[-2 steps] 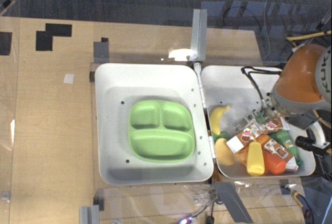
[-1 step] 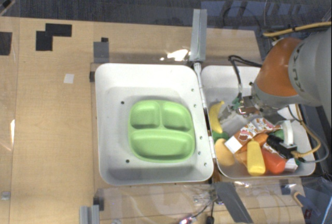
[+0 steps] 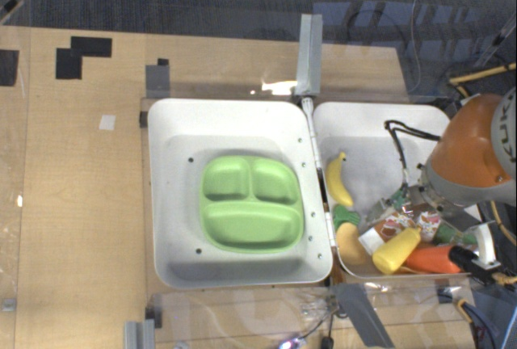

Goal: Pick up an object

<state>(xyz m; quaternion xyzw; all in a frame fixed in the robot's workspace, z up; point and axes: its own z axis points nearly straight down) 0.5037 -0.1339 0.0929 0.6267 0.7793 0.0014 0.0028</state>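
Observation:
The right bin holds a heap of toy food along its near side. A yellow banana lies by the bin's left wall, with a small green piece just below it. A yellow bottle lies tilted beside an orange carrot. A red-and-white packet sits above the bottle. My gripper reaches down from the orange-banded wrist and hangs right over the packet and the heap. Its tips are lost among the objects.
The left bin carries a light green divided plate in its middle. A grey post stands behind the wall between the two bins. A black cable loops over the right bin's far part.

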